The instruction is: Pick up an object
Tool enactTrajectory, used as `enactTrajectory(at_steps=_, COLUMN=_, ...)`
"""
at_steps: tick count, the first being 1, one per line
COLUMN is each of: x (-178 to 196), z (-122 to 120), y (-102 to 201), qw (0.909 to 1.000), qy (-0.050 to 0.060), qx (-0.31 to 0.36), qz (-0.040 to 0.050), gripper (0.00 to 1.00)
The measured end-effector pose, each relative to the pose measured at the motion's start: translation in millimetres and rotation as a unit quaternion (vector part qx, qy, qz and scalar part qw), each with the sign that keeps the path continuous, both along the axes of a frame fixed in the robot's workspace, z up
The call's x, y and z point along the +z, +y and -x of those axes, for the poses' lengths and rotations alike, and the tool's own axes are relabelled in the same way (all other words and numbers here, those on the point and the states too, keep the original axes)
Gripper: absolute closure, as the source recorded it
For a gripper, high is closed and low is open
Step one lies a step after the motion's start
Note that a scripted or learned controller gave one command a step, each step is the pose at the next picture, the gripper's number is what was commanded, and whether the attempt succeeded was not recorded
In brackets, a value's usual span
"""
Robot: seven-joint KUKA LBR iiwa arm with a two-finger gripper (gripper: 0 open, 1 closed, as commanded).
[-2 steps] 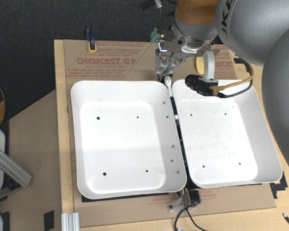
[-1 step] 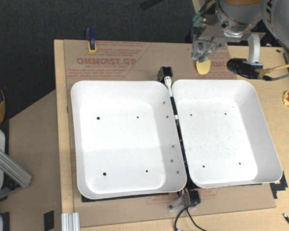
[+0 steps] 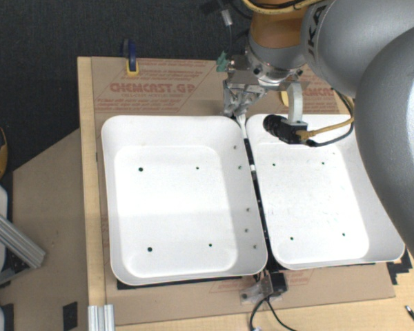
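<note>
At the near edge a small black clip point(image 3: 272, 282) sits on the brown board point(image 3: 159, 88), just below the gap where the two bins meet; the left-hand bin point(image 3: 172, 205) and the right-hand bin point(image 3: 317, 212) lie side by side, their long rims touching, each floor showing plain white with a few small dark dots; at the far end of that shared rim the gripper point(image 3: 239, 113) points steeply down, its tip just over the far corner of the left-hand bin; whether it is spread or pressed together cannot be told, nor whether it pinches anything; where the thing to be picked up lies cannot be told either; above it the orange band point(image 3: 283, 9) rises to the top edge, and the grey arm point(image 3: 379, 67) sweeps in broadly from the right, overhanging the right-hand bin; farther left, a blue and yellow clamp point(image 3: 130, 56) grips the board's far edge.
</note>
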State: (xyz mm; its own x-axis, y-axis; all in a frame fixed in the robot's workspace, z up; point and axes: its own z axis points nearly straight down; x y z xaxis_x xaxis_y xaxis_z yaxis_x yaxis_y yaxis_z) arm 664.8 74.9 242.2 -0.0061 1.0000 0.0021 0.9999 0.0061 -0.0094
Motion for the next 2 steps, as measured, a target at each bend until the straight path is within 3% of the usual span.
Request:
enactTrajectory(at_steps=1, x=53.5, z=-2.6, y=-31.1, qw=1.0000, qy=-0.008, qx=-0.004, qz=0.0014, gripper=1.00)
enactTrajectory(at_steps=2, x=-50.5, z=25.0, y=52.6, qw=1.0000, qy=0.001, qx=0.001, qz=0.0000, gripper=1.00)
